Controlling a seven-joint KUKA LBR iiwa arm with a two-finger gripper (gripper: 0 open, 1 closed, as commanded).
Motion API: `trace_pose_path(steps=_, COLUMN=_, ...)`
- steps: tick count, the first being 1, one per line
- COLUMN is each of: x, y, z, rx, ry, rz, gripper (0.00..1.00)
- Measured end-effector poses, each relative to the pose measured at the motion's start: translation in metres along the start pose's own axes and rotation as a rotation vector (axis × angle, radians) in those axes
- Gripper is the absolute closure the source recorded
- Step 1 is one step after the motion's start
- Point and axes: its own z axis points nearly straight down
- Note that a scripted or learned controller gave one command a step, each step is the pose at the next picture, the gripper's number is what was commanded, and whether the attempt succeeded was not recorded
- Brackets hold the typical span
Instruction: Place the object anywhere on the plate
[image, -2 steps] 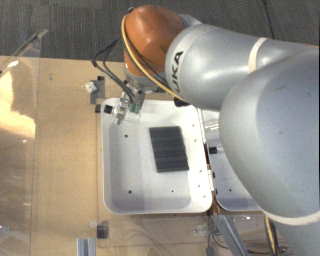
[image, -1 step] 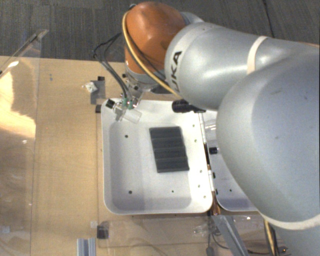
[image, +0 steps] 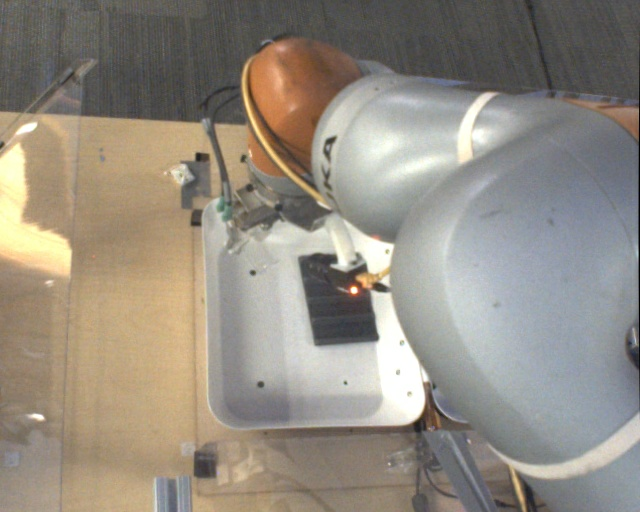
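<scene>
Reaching in from the right, the grey arm (image: 470, 230) covers most of the scene, its orange band (image: 295, 85) up top over the far end of the white bin (image: 240, 400). Gripper (image: 238, 222) sits at the bin's far-left corner, low over the rim; cannot tell whether it is open or closed, and nothing shows between its tips. A dark ribbed rectangular object (image: 338, 310) lies flat on the bin floor near the middle-right, a small orange glow at its upper right edge, well apart from the gripper. Whether that is the task object or the plate is unclear; no distinct plate can be made out, and the arm hides the other bin. Judgement: placement not done, likely early stage or a missed grasp. Left to do: grasp, carry, set down on plate. Worktop (image: 120, 300) beside the bin is bare wood.
</scene>
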Motion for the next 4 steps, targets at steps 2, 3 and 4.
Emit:
trace_pose_path(steps=2, x=-0.011, y=0.020, z=-0.097, rx=0.001, ry=-0.001, rz=0.416, gripper=1.00)
trace_pose_path(steps=3, x=-0.012, y=0.012, z=-0.008, rx=0.005, ry=0.000, rz=0.321, gripper=1.00)
trace_pose_path(steps=4, x=-0.024, y=0.014, z=-0.030, rx=0.000, ry=0.000, rz=-0.123, gripper=1.00)
